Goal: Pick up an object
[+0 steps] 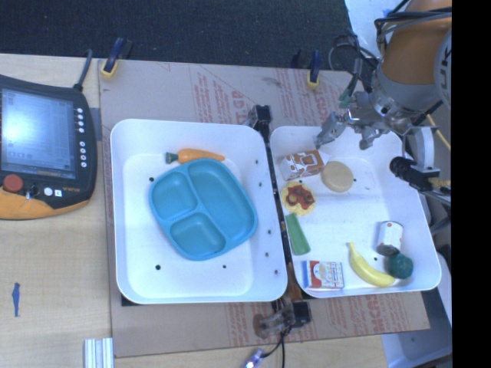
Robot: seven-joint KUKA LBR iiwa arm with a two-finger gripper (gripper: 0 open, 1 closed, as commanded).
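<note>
Jaws (349,133) spread, empty, above right bin (430,228)

claw (350,134) open, above right bin (426,228)

Faint red print running in slanted lines across the cardboard sheet (230,90) under the bins, too blurred to read. Printed faces on two small cartons (304,164) (323,274), lettering illegible. Pendant screen (34,133) washed out, nothing readable.
</note>
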